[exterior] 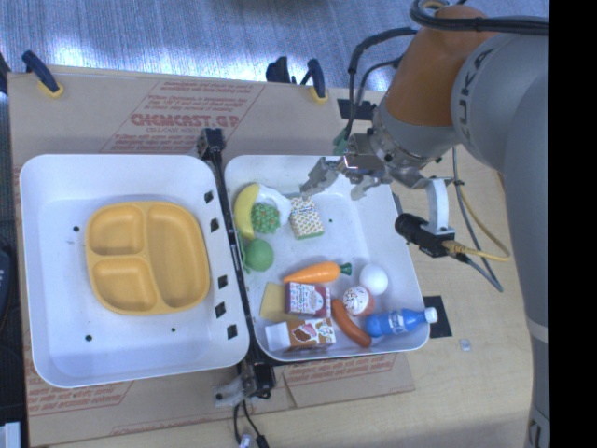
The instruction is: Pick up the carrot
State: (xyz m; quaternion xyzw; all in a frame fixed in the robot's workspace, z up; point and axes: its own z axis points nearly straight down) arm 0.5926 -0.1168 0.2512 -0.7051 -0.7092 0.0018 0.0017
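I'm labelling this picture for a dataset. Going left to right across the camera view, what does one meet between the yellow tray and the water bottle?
Yellow tray → green ball → carrot → white egg → water bottle.

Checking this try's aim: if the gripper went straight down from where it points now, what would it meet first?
Probably the bare floor of the right bin; the gripper hangs well behind the carrot. Depth is unclear.
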